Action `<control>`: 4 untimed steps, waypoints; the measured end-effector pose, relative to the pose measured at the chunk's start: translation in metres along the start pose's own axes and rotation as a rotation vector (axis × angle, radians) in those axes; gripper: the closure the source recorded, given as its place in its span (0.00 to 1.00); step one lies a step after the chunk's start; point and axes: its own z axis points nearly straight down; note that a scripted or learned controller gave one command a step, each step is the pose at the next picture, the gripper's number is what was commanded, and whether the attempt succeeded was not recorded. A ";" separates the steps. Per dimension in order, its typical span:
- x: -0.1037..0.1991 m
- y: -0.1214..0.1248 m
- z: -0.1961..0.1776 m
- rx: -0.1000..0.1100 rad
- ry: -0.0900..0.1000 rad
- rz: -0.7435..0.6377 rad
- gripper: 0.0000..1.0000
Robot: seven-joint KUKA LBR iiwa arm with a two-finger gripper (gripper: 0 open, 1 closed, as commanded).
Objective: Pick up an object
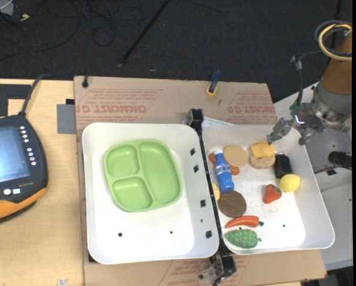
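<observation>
The right bin (312, 219) holds several toy foods. Among them are a blue bottle (223, 171), a tan round biscuit (235, 156), a yellow cheese block (262, 149), a black block (282, 164), a yellow lemon (290, 183), a red strawberry (272, 193), a brown cookie (232, 204), a red pepper (243, 221) and a green leafy piece (243, 238). My gripper (291, 130) hangs above the bin's far right corner, just right of the cheese. It is open, with nothing between its fingers.
The left bin (100, 231) holds a green divided plate (143, 174). A teach pendant (11, 165) lies at the far left of the bench. A blue clamp (213, 83) stands on the cardboard behind the bins. A black divider (206, 177) runs between the bins.
</observation>
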 end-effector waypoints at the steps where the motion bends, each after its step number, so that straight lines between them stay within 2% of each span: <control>1: 0.000 0.002 -0.007 -0.011 -0.003 -0.001 0.00; 2: 0.007 0.005 0.058 -0.005 -0.001 -0.007 0.00; 3: 0.007 0.011 0.091 -0.029 -0.009 -0.007 0.00; 4: 0.008 0.010 0.084 -0.025 -0.010 -0.011 1.00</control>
